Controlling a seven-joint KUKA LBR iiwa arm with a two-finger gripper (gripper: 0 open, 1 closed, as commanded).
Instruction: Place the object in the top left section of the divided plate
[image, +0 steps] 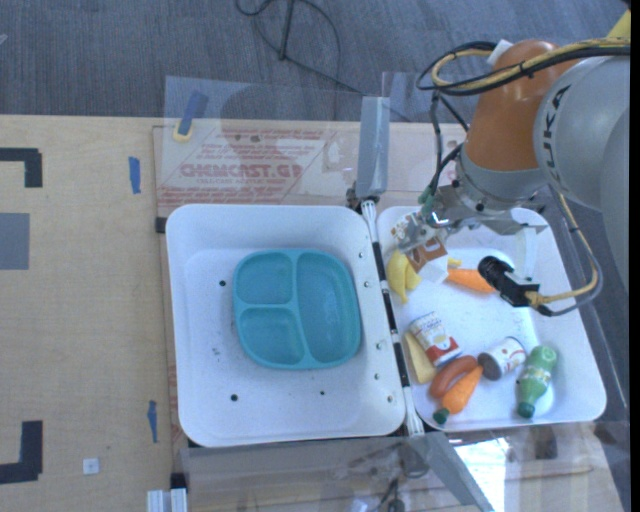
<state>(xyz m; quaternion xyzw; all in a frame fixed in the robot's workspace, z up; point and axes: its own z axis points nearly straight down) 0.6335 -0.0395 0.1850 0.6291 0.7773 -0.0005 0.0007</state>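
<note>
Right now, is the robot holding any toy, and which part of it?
I can't tell. The tool is low in the right bin, close over the banana, but its tip is hidden.

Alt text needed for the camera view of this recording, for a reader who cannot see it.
A grey and orange robot arm reaches from the right, its hand low over the far left corner of the right bin, near a banana among toy foods: carrots, a green bottle, small cartons. In the left bin lies a teal divided plate with nothing in its sections.
</note>
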